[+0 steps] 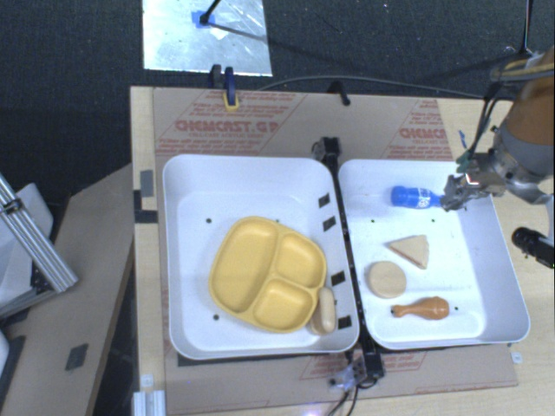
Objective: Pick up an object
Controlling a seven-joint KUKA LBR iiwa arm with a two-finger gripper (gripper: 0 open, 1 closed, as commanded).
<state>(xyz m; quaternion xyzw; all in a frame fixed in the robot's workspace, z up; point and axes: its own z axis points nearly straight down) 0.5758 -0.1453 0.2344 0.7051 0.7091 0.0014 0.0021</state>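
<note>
In the right bin (499,258) lie a blue bottle-shaped object (410,198) near the back, a tan wedge (410,250), a round tan disc (386,279) and a brown pear-shaped piece (422,308) near the front. My gripper (455,197) hangs low over the back right of this bin, its tip just to the right of the blue object and close to its end. Nothing shows between its fingers.
The left bin (199,206) holds a yellow divided tray (264,273) with a small beige piece (324,309) leaning at its front right corner. A black divider (340,232) runs between the bins. The arm's grey body (529,137) reaches in from the right.
</note>
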